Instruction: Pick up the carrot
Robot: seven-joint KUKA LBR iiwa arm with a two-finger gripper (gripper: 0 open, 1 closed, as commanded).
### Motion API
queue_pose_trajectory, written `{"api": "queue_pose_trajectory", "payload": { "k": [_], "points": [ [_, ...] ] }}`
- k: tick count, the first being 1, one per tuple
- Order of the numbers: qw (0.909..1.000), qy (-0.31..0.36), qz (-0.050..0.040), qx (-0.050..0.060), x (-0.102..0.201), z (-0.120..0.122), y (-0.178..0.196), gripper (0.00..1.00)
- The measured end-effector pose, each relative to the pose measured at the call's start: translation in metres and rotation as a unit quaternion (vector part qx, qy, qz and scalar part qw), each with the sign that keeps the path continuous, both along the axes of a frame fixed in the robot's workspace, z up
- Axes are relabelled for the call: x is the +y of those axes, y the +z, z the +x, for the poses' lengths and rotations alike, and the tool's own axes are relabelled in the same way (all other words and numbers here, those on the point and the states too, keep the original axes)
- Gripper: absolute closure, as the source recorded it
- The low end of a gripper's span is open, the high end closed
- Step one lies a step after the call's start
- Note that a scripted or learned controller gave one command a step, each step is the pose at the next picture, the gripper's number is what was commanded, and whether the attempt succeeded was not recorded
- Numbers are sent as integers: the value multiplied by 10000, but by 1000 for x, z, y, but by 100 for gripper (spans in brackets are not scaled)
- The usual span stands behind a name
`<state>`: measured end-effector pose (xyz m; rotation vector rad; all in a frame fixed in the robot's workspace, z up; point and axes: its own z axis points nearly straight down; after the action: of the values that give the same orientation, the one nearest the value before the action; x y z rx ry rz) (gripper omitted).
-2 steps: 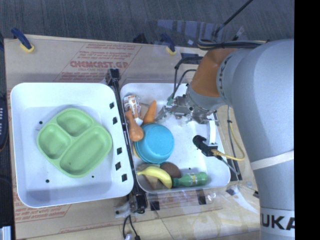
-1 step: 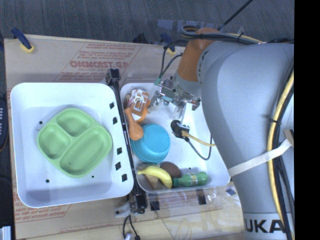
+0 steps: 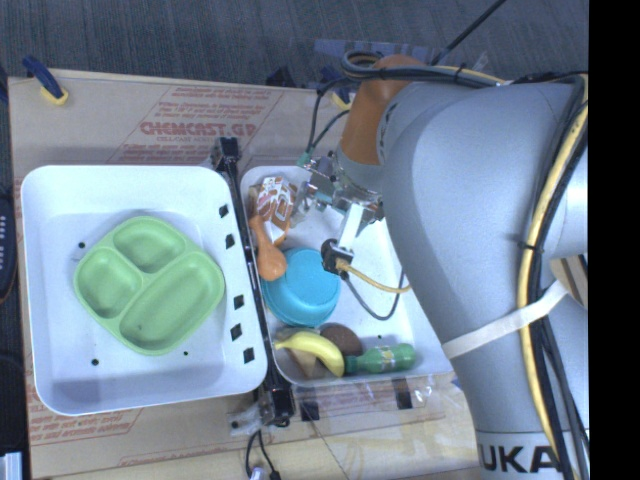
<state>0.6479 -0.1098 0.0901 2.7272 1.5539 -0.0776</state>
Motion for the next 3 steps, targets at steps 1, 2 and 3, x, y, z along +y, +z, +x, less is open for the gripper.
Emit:
{"api": "queue_pose_trajectory", "payload": {
  "k": [1, 2, 3],
  "points": [
    [9965, -809, 103, -202, 67, -1, 106, 0],
    [9667, -2553, 72, -154, 86, -23, 100, 0],
    [9557, -2936, 74, -175, 47, -4, 100, 0]
  ]
}}
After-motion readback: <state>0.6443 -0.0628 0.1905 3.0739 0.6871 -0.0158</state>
